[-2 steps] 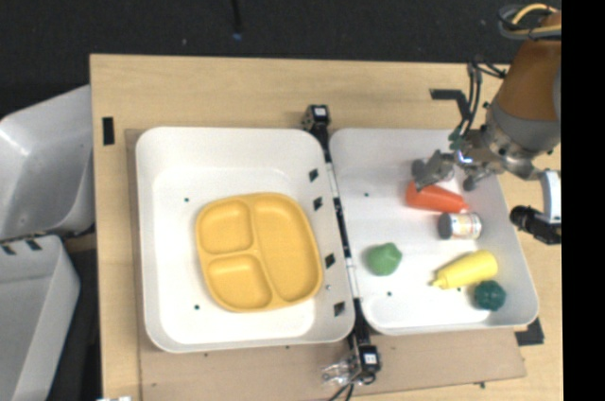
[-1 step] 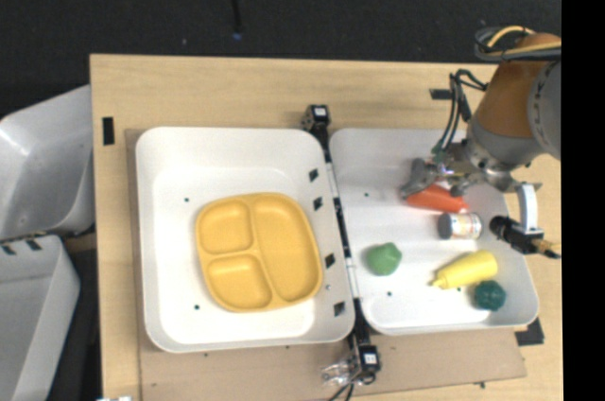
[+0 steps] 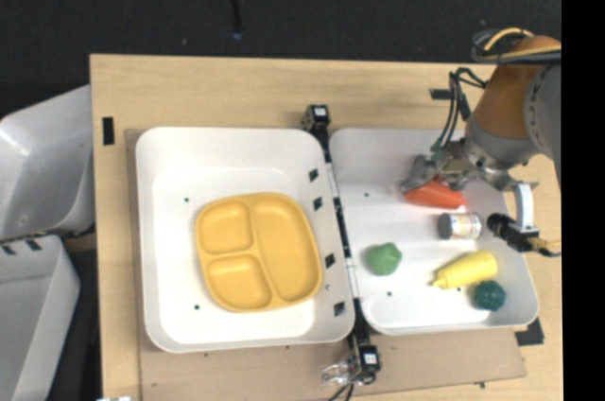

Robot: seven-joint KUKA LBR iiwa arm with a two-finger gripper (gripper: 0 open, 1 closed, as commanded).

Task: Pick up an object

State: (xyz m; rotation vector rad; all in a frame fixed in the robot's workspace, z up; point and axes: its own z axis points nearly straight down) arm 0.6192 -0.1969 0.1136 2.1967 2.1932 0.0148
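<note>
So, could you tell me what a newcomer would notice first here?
Probably the yellow divided plate, alone in the left bin. Next, the claw low in the right bin over an orange carrot-like piece, with a green lump and yellow bottle nearer the front.

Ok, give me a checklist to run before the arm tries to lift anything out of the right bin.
1. End effector over the right bin: ok, low at its upper right part.
2. Target under it: ok, the orange carrot-shaped item lies right below.
3. Item seen between the fingers: cannot tell.
4. Neighbours apart from the target: not ok, the small bottle lies close beside it.
5. Other pieces out of the way: ok, green ball, yellow bottle and dark green piece sit nearer the front.
6. Yellow tray in the left bin: ok.
</note>
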